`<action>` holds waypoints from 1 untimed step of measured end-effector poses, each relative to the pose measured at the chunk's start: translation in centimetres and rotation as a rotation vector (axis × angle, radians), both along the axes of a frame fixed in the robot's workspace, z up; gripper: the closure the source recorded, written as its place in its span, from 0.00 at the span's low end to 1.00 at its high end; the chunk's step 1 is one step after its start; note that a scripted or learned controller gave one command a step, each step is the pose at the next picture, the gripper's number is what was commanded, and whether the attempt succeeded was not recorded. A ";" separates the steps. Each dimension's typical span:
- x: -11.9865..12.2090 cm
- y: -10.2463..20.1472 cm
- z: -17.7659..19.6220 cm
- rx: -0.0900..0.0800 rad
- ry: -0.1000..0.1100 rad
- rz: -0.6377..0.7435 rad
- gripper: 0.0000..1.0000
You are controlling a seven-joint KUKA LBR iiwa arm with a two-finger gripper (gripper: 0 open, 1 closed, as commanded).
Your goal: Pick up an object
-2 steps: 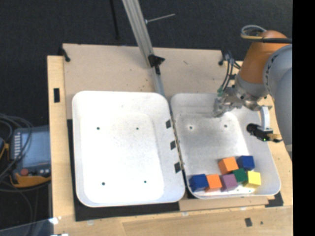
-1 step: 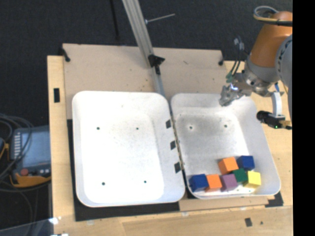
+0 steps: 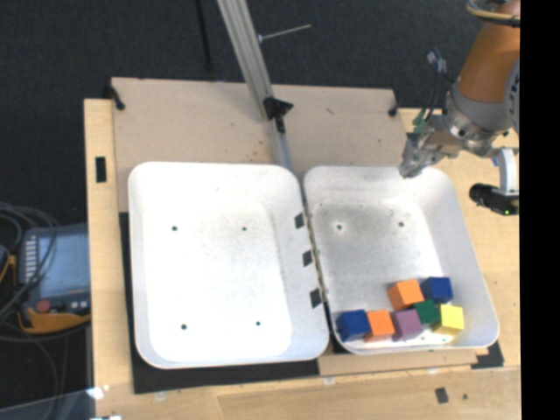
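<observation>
A: Where's the gripper (image 3: 413,166)?

B: Over the far right corner of the right bin (image 3: 455,204), just above the rim. Hangs from the grey arm (image 3: 477,116) with its orange band (image 3: 488,59), reaching in from the right.

A: Jaws?

B: Look close together, tapering to a narrow tip. Nothing between them.

A: And the blocks?

B: All in the right bin, bunched at the near right corner, well apart from the gripper. Front row, left to right: blue (image 3: 353,323), orange (image 3: 381,323), purple (image 3: 408,323). Behind those: a second orange (image 3: 405,293), tilted, touching a second blue (image 3: 437,288). Green (image 3: 427,311) just below that pair, yellow (image 3: 451,317) farthest right, against the wall.

A: Touching each other?

B: Mostly packed edge to edge. Hard to tell for every pair.

A: Left bin (image 3: 140,234)?

B: Beside the right one, sides nearly meeting in the middle. Speckled white floor with a few dark dots.

A: Anything else about?

B: A metal rail (image 3: 249,51) slanting down from the top to the gap between the bins. A pendant (image 3: 54,278) with cables off the bench's left edge.
</observation>
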State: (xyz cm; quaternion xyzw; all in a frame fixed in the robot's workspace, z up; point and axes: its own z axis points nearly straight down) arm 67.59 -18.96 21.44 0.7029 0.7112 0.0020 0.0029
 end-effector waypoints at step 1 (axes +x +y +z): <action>-0.7 4.1 0.5 0.002 0.006 -0.006 1.00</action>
